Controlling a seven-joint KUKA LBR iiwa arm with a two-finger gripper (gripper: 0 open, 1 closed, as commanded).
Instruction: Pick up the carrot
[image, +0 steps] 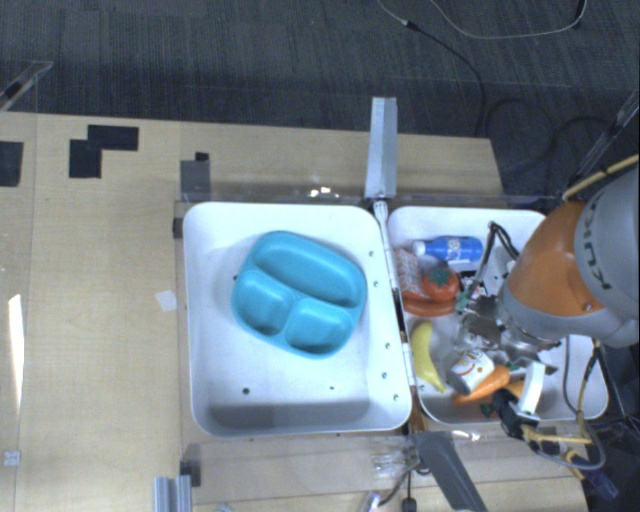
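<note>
The carrot lies near the front edge of the right bin, orange and tilted, its thick end pointing toward the arm. A small white item with a dark band is pressed against its upper left side. To the left of these, a yellow banana lies lengthwise along the bin's left wall. Further back in the same bin is a red-orange tomato-like object with a green top, resting against a clear crinkled packet, and behind that a plastic bottle with a blue label lies on its side.

The pincer hangs just above and behind the carrot, in the crowded middle of the bin; whether its tips are apart or together cannot be told, since the dark hardware and cables blend together there. The grey arm with its orange band covers much of the right bin's right half.

The left bin carries a blue three-compartment tray, set at a slant. Both bins sit on the pale wooden tabletop.
</note>
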